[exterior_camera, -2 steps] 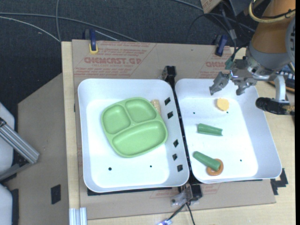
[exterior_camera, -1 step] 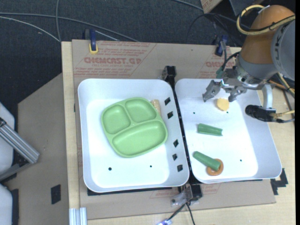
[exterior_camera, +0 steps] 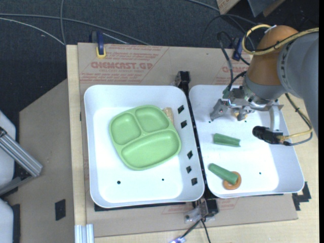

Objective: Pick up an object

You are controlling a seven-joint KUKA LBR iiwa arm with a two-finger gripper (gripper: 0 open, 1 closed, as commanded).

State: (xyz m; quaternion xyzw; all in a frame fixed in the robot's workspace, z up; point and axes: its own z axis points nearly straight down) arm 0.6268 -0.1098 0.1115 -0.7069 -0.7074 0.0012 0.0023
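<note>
Two white bins on bench, right bin (exterior_camera: pixel 283 171) holding green stick (exterior_camera: pixel 226 140), end effector (exterior_camera: pixel 232 110) above, spread, gripping nothing.

board (exterior_camera: pixel 126 65) printed, apparently, "CHEMCAST GP"

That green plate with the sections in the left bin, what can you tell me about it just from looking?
The green plate is a pale green divided dish, plastic by its look, with rounded corners and a raised rim. Low ridges split it into three wells: two smaller ones toward the far side and one large one nearer the camera. The wells look bare. It lies flat, right way up, turned at a slight angle, around the middle of the left bin. A small tan object peeks out at its far right corner; whether they touch is unclear.
</note>
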